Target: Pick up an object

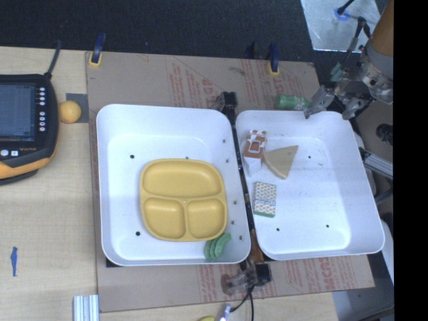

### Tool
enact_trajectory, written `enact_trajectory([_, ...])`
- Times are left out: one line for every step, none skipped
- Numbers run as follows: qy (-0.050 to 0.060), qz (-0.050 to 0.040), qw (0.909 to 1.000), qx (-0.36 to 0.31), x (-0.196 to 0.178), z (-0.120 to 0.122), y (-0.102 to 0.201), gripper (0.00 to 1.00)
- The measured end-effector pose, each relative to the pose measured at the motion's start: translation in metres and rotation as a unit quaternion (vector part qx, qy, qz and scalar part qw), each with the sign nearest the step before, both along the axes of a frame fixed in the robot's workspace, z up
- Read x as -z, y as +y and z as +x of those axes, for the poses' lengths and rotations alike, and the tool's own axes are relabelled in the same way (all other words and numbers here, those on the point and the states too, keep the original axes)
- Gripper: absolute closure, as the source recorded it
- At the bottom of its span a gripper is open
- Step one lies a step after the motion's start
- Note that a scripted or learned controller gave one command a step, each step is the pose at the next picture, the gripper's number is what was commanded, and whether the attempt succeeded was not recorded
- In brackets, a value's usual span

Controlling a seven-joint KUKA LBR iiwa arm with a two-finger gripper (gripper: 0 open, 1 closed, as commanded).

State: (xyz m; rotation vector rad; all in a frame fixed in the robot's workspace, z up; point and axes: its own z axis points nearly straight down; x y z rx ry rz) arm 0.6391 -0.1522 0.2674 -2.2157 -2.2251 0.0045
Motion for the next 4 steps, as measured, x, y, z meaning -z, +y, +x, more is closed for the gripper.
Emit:
enact_trajectory([0.001, 0.0003, 1.0, 0.0, 0.176, -0.055, -0.025, 0.0])
enact_trajectory([-0.002, 0.0005, 1.0, 0.0, 0.12, 0.016, -0.059, 0.0])
enact_trajectory([-0.002, 0.0002, 1.0, -0.001, 0.172, -0.009, 0.009, 0.0])
enact_trajectory([-0.002, 0.0003, 1.0, -0.001, 0.161, -0.008, 0.009, 1.0])
